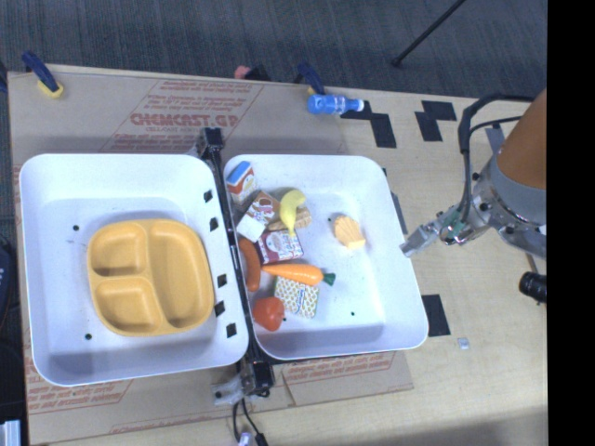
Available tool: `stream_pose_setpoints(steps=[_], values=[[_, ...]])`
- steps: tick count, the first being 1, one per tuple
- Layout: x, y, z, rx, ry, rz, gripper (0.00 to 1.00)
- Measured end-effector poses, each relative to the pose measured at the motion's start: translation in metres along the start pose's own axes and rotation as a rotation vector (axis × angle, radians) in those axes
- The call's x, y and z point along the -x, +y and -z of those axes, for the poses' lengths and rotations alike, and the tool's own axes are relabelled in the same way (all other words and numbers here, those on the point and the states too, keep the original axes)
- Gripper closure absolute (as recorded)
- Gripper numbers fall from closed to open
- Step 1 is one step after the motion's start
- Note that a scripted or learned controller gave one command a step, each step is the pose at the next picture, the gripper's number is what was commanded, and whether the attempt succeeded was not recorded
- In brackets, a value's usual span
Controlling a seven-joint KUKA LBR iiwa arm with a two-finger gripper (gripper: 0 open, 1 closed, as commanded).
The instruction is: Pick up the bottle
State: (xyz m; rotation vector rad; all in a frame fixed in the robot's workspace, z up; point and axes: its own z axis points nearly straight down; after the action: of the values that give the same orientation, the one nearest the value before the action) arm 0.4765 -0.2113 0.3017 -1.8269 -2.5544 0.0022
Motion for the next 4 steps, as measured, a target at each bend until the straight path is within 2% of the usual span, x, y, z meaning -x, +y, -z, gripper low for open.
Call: stream_pose_setpoints(steps=[1,2,3,4], values=[[0.000,0.000,-0.021,-0.001,0.001,-0.021,1.00],[-0.001,0.000,-0.036,-0.002,0.002,0.022,1.00],[-0.094,0.038,-0.006,0.001,0.000,0.047,1.00],[-0.011,0.003,-0.080,-0.002,0.001,0.042,1.00]])
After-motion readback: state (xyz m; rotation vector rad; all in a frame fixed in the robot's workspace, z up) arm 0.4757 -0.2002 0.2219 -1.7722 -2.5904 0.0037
